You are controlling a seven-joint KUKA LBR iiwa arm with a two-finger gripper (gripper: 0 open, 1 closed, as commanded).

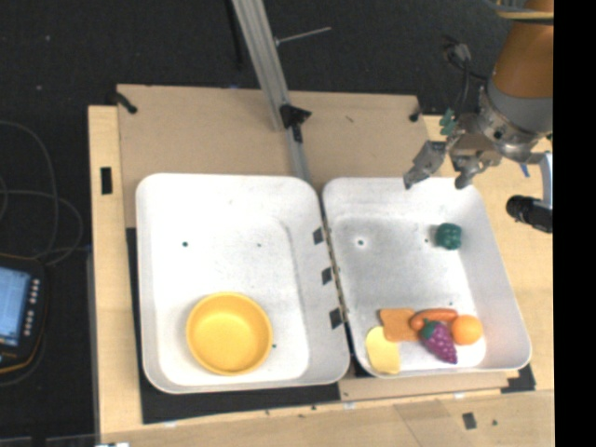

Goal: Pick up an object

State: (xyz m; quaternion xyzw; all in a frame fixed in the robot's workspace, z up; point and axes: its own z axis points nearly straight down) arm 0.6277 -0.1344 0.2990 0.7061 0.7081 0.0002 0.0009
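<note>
My gripper (pixel 436 177) hangs above the far edge of the right bin (pixel 400 268), open, with nothing between its two spread fingers. A small dark green object (pixel 449 237) lies in the right bin just below and right of the gripper. At that bin's near edge sits a cluster: a pale yellow piece (pixel 382 350), an orange-brown flat piece (pixel 399 324), a carrot-like piece (pixel 434 316), purple grapes (pixel 440 342) and an orange ball (pixel 467 330). A yellow bowl (pixel 229 333) rests in the left bin (pixel 223 222), near its front.
A grey metal pole (pixel 265 59) slants down from the top to the gap between the bins. A black device with a screen (pixel 17 310) sits off the bench at the left. Cables run across the dark floor on the left.
</note>
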